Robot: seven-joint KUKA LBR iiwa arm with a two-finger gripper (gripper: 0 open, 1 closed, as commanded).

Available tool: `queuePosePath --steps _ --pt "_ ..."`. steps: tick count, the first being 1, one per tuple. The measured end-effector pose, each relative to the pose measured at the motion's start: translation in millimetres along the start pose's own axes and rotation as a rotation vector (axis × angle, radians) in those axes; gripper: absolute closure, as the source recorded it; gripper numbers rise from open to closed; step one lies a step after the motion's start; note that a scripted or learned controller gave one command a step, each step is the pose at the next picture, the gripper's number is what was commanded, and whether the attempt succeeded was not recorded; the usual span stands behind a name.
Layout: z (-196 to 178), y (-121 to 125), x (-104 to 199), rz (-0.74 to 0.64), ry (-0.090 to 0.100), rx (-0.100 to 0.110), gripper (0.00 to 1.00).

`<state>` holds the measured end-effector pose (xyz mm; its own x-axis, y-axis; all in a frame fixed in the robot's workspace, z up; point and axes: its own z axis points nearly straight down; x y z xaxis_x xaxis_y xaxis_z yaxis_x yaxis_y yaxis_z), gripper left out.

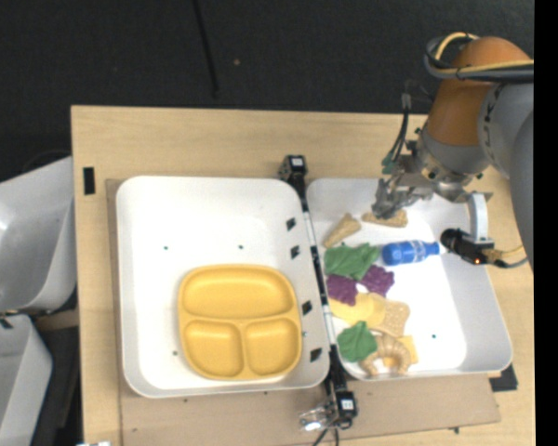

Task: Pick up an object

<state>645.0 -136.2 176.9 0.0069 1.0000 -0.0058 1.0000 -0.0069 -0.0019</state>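
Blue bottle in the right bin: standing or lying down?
Lying down. The blue bottle rests on its side on the right bin floor, cap end pointing right.

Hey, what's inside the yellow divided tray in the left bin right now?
The yellow tray shows three bare compartments with nothing in them. The left bin's floor beneath the tray is covered, so that can't be seen.

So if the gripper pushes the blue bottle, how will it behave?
The blue bottle lies on its side in the right bin, so it would probably roll. It looks like small plastic, likely light. Its smooth round body may slip between fingers.
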Motion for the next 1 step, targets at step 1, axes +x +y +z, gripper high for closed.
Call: queuePosePath --steps 1 --pt "77.3 -81.4 -8.1 -0.002 0.004 -0.002 1.00"
